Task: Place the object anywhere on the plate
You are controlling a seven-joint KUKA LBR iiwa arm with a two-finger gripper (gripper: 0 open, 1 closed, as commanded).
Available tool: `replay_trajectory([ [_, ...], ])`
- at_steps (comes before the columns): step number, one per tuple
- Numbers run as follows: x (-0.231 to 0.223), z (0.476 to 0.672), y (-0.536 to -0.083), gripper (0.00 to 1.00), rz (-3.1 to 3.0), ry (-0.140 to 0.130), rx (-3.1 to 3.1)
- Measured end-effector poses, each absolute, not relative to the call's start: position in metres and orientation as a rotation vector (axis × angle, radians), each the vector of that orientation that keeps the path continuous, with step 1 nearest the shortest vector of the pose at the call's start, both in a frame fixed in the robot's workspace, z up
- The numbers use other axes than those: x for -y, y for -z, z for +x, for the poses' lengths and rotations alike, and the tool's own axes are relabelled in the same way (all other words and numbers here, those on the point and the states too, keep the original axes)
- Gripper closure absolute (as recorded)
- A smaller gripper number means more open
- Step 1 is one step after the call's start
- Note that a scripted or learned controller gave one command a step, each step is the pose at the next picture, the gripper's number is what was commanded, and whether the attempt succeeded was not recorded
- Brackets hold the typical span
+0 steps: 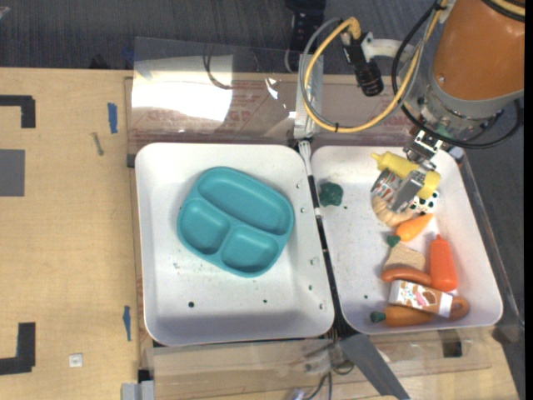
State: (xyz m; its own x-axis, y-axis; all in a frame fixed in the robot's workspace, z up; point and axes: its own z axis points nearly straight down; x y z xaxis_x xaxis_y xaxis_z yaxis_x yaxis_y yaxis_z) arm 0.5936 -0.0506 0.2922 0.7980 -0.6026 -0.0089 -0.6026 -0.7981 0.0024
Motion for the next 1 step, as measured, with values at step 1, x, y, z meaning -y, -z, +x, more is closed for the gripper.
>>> replay_trajectory([
  [1,0.0996,0.5134,-0.2072,1.0,-3.026,-0.019,-0.838],
])
